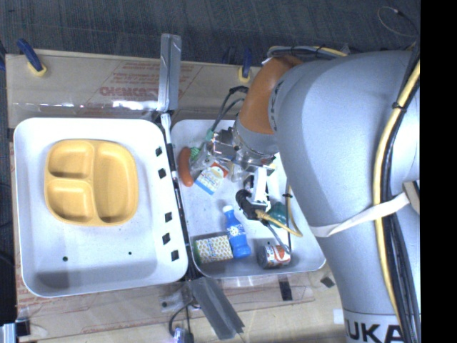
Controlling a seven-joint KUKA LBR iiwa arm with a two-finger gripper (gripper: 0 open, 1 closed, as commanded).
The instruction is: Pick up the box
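Left bin (28, 213) holding yellow divided plate (91, 181). Right bin (187, 131) holding box (214, 248), blue bottle (236, 238), can (273, 255), red item (186, 166). Tool (214, 164) hovering over right bin, grip state unclear.

You see a bulky, smooth grey arm (335, 156) with an orange band (258, 102) above the wrist, black and yellow cables (400, 120) along it, and what looks like white "UKA" lettering (371, 330).
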